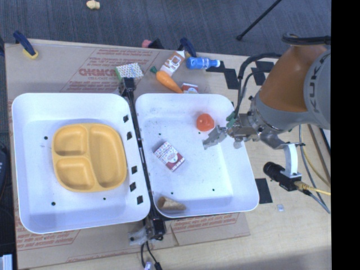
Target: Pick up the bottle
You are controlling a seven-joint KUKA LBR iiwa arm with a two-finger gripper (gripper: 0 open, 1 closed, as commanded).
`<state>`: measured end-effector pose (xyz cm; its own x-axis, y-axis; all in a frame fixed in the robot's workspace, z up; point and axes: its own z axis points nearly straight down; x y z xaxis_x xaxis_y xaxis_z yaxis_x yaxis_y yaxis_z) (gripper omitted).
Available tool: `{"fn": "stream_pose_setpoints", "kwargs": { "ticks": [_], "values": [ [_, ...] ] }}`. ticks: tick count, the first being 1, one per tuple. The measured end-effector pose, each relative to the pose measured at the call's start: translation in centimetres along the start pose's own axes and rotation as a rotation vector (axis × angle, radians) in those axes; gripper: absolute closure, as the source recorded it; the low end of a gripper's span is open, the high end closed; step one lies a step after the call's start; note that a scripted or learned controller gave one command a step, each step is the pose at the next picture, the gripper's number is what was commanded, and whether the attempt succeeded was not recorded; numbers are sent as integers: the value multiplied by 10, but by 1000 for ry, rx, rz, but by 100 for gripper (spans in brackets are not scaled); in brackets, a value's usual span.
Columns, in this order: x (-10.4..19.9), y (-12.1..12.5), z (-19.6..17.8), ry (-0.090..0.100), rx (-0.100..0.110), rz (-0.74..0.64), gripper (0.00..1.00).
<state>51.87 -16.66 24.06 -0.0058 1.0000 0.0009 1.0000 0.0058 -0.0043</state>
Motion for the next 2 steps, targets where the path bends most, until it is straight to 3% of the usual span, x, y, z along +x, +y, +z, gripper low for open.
{"fn": "stream_pose_setpoints", "kwargs": {
  "ticks": [1, 2],
  "values": [
    [0, 0, -10, 1, 2, -5, 100],
    [-44, -43, 113, 2, 1, 292, 100]
  ]
}}
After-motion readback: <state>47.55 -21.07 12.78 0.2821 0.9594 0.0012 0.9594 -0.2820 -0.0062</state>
